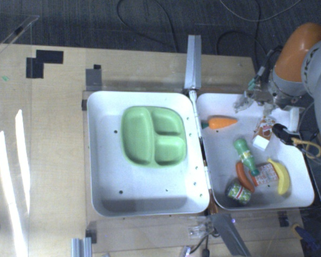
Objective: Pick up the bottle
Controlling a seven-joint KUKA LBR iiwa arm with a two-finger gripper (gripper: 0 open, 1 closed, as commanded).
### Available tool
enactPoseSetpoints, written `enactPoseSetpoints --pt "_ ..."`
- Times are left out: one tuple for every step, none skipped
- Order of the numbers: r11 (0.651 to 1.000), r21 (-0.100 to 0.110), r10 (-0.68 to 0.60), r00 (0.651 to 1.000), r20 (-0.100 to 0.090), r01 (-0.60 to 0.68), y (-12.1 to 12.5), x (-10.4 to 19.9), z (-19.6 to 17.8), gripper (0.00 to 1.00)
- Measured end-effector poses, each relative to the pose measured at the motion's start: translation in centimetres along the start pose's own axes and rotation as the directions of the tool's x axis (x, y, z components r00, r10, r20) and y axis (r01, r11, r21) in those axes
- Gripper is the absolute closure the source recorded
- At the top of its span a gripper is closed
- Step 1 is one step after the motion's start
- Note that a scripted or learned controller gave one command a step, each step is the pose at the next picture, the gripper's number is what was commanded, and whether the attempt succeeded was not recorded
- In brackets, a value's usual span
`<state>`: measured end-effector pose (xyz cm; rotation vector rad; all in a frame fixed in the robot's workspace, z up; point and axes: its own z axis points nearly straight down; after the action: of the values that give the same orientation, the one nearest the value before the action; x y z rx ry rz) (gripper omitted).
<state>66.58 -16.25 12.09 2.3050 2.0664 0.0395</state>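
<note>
Right now my gripper (250,98) hangs over the far edge of the right bin (219,162), a little beyond the carrot (222,123) and to its right as the camera sees it. From this angle I cannot tell whether my jaws are spread or pressed together, and nothing shows between them. The carrot lies on its side near the wall between the two bins, its green end toward that wall. The bottle (246,155) is green with a paler cap and lies on its side nearer the camera than the carrot and slightly to its right, apart from it, with the cap end turned toward the carrot. A red sausage (243,176) lies against the bottle's end that points away from the carrot, and a small printed packet (266,174) and a banana (281,176) lie farther right of the carrot at about that same depth. A round green and dark thing (238,193) sits nearest the camera, almost straight below the carrot in the view. A small white card (261,142) lies to the carrot's right, between it and my arm. Left of the carrot, across the dividing wall, a green divided tray (152,135) rests in the left bin (107,165).
</note>
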Motion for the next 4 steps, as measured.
enactPoseSetpoints --pt "0.999 0.000 0.033 0.999 -0.004 -0.033 -6.0 -1.6 1.3 0.00" --pt "0.977 0.039 0.211 0.977 -0.004 -0.211 -11.0 2.1 2.7 0.00" --pt "0.938 0.037 0.346 0.938 0.001 -0.346 -14.8 5.4 2.4 0.00" --pt "0.940 0.050 0.338 0.941 0.005 -0.338 -18.5 9.7 -7.4 0.00"
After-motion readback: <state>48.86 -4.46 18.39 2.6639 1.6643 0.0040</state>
